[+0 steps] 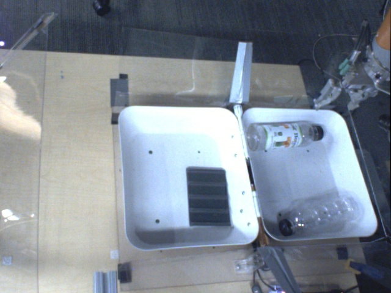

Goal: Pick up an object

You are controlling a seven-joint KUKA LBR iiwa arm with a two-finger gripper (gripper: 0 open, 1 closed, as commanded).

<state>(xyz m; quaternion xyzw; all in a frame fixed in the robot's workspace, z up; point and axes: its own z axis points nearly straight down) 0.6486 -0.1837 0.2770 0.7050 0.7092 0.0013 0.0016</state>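
From the camera above the worktop (73, 163), the gripper (342, 90) hangs just outside the far right corner of the right bin (357, 163), with the arm reaching in from the right. Its jaws look spread and carry nothing, though they are small and cluttered with cabling at this distance, so I would not swear to how wide the gap is.

Just below and to the left of the jaws, inside the right bin, a clear bottle with a printed label (284, 136) lies on its side along the far wall, its dark cap pointing toward the jaws. It is the nearest candidate for a pick, probably because it rests flat and will not topple.

Further from the jaws, along the same bin's near wall, a second clear bottle (317, 215) also lies flat, ribbed and nearly see-through, its dark cap pointing left. Being so faint, it seems a harder target.

Well apart from the jaws, in the left bin (137, 163), a dark ribbed rectangular block (208, 196) sits flat near the front.

Nothing is lifted yet; I judge the arm is waiting above the bin edge before descending.
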